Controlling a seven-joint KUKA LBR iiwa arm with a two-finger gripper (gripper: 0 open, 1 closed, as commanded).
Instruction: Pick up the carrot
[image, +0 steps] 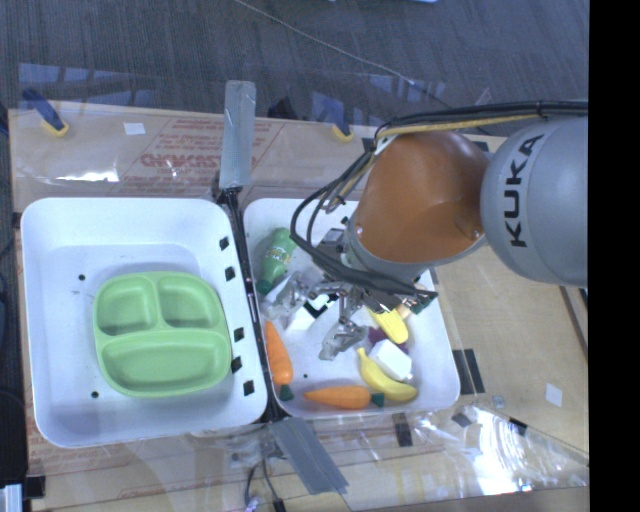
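Two orange carrots lie in the right bin. One carrot lies lengthwise against the bin's left wall. The other carrot, with a green stem end, lies along the front wall. My gripper hangs low over the middle of this bin, under the orange wrist band. It is just right of the first carrot and above the second. No carrot is visibly held by it.
A green bottle-like toy sits at the back left of the right bin. A banana, a white block and a yellow piece crowd the front right. The left bin holds a green divided plate.
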